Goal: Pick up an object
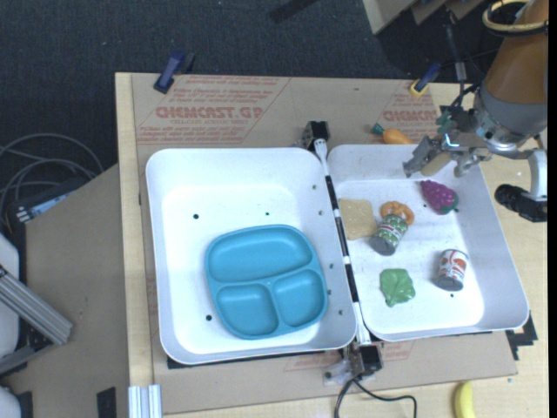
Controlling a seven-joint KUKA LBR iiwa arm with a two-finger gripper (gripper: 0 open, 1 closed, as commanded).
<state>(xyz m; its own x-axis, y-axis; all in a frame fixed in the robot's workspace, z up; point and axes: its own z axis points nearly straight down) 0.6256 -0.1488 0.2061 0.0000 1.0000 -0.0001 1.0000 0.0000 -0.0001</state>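
Observation:
The right bin (496, 259) holds several small items: a purple grape bunch (439, 196), an orange pretzel-shaped toy (397, 211), a small can lying on its side (389, 234), a tan flat slice (355, 217), a green leafy toy (397, 286) and a red-and-white can (451, 268). My gripper (440, 164) hangs over the bin's far right part, just beyond the grapes. Its fingers are spread open and nothing is between them.
A blue divided plate (265, 279) lies in the left bin (174, 190). An orange carrot toy (393, 134) rests on the board behind the right bin. Blue clamps (174, 70) sit at the board's far edge. A yellow banana (464, 401) lies near the front.

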